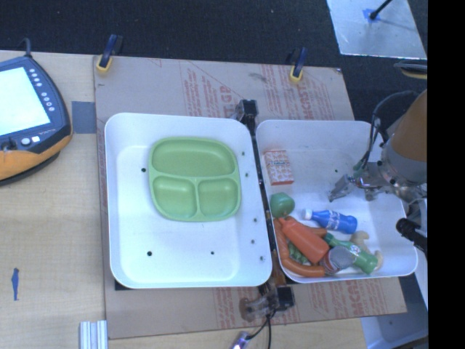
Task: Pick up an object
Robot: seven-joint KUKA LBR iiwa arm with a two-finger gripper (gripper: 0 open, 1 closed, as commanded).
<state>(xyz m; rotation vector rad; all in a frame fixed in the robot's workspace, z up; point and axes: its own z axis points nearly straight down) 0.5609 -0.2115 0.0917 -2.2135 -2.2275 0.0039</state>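
Camera view: end effector (347,187) sat at right of frame over the right bin (320,133), fingers spread wide, nothing between them. Pickable items lay clustered at bin's lower left: blue-white bottle (333,219), orange bottle (305,240), green ball (282,204). Left bin (123,195) held a green tray (195,178).

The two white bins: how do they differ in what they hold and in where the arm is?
The left bin holds one flat green divided tray; the right bin holds a heap of small things, among them a blue and white bottle and an orange bottle. The gripper hangs over the right bin, away from the left bin. Both bins are white, shallow and side by side.
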